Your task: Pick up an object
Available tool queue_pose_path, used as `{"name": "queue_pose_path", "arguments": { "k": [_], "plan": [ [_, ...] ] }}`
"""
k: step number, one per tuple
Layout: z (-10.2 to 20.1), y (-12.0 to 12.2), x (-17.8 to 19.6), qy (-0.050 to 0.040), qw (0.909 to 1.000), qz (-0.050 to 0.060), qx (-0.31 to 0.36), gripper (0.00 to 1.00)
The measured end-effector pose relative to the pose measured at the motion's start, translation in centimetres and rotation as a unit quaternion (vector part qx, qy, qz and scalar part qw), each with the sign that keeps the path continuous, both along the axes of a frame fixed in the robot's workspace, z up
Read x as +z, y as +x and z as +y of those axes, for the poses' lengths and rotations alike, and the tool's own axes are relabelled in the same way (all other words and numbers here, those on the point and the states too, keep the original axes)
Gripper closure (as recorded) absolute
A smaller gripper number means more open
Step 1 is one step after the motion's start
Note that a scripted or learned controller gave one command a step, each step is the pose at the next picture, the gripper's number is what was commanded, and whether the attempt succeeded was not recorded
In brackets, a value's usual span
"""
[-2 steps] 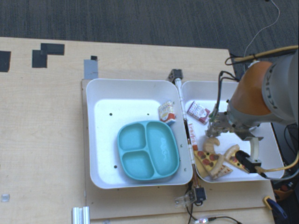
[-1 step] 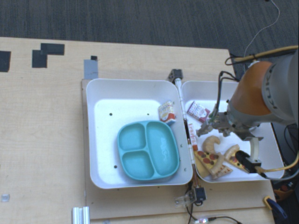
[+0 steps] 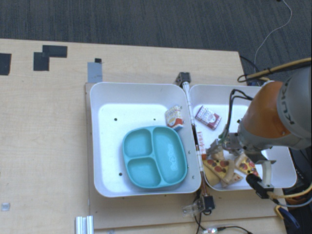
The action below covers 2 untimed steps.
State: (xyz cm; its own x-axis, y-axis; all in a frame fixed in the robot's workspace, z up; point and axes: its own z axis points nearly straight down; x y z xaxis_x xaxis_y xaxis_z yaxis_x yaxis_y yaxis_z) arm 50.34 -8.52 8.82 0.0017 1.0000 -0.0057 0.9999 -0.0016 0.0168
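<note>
My gripper (image 3: 225, 148) hangs low in the right bin (image 3: 287, 179), under the grey arm with its orange band (image 3: 267, 112). It sits right over a pile of pizza-patterned pieces (image 3: 220, 169) at the bin's front left. Another piece of the same pattern (image 3: 246, 165) lies just to the right of the gripper. The arm's body hides part of the pile. A red and white packet (image 3: 208, 117) lies apart at the back of this bin.
The left bin (image 3: 105, 130) holds a teal divided plate (image 3: 155, 157) and a small white and red packet (image 3: 174, 116) near its back right corner. A thin divider wall (image 3: 193, 130) separates the bins. Cables run along the bench's right side.
</note>
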Motion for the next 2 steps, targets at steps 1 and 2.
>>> {"name": "queue_pose_path", "arguments": {
  "k": [1,2],
  "plan": [
    [0.1,0.2,1.1,0.0007,1.0000,-0.001,0.001,1.00],
    [6.1,-1.6,9.7,0.0035,1.0000,0.007,0.003,1.00]
  ]
}}
